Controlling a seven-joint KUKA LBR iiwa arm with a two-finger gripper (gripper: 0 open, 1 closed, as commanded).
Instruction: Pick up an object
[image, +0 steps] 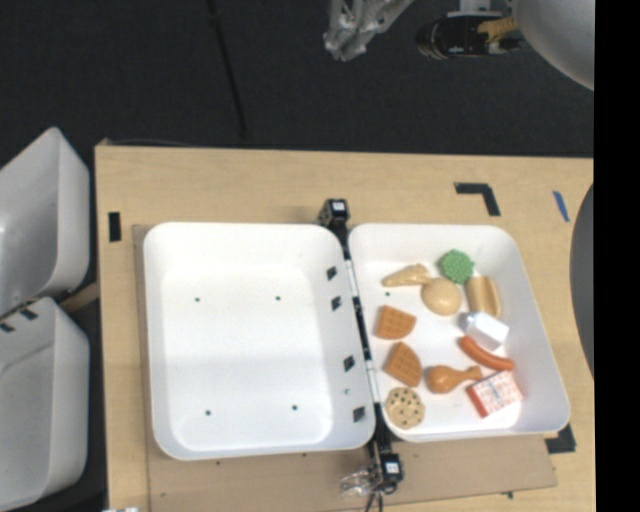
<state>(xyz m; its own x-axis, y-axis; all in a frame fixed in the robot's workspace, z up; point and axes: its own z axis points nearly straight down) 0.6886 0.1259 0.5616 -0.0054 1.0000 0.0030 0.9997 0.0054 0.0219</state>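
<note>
The right bin (530, 290) holds several toy foods. Along its back lie a beige croissant piece (407, 275), a green round piece (457, 265), a pale ball (441, 296) and a tan bread roll (482, 295). Further forward are an orange waffle (395, 323), an orange wedge (404, 363), a white block (485, 328), a red sausage (486, 353), a drumstick (452, 378), a cookie (404, 408) and a red box (495, 394). My gripper (348, 38) hangs at the frame's top edge, beyond the bench and well away from the bins.
The left bin (160, 330) sits beside the right one, the two joined by a black-clipped divider (355, 320). Both rest on a wooden board (120, 200). White rounded housings (35, 220) stand at the far left. Black tape marks (480, 195) dot the board.
</note>
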